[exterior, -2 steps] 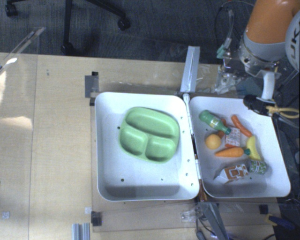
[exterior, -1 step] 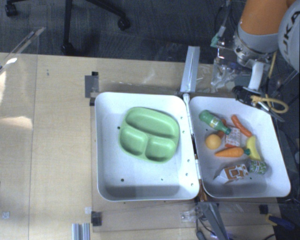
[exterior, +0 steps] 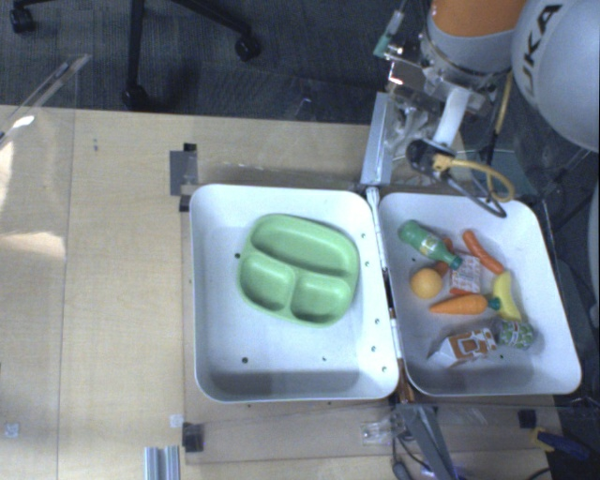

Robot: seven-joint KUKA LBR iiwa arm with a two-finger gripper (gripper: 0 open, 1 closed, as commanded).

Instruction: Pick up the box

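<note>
Box (exterior: pixel 469 345), carrot (exterior: pixel 459 305) just behind, orange (exterior: pixel 427 283) beyond

The grey arm (exterior: pixel 562 56) comes in at the upper right of the view, with its orange band (exterior: pixel 473 14) cut by the top edge. Below the band, the wrist (exterior: pixel 450 70) points down and slightly left. The pincer (exterior: pixel 405 117) hangs at its end, high in the view.
</note>
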